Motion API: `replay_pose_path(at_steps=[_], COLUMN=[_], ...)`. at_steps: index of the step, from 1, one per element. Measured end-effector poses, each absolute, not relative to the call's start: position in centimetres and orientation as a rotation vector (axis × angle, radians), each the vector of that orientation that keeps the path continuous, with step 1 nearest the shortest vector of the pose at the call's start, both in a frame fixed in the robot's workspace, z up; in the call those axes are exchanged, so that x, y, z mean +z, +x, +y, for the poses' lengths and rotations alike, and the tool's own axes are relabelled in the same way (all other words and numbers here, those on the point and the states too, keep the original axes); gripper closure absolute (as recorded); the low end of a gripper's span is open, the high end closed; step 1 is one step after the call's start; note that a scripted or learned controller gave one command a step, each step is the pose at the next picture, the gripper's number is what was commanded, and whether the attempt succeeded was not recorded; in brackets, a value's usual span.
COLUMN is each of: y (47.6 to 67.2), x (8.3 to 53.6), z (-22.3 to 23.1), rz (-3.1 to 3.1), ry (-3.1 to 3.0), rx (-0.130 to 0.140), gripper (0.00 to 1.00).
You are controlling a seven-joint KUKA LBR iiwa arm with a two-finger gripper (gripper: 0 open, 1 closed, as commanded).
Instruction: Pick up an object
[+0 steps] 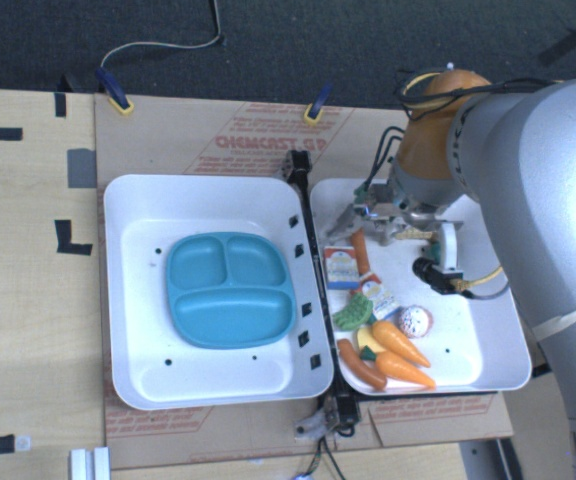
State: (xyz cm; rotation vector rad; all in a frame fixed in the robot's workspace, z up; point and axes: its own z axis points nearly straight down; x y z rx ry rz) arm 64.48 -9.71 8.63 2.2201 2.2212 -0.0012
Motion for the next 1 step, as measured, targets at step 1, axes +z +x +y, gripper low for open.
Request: replay_pose_path(at_steps=[1], y=[64.49], x=[9.6], z=[-9.72], rz=[2.221], ry=[2.219], rx=[-0.002], gripper=[1.0])
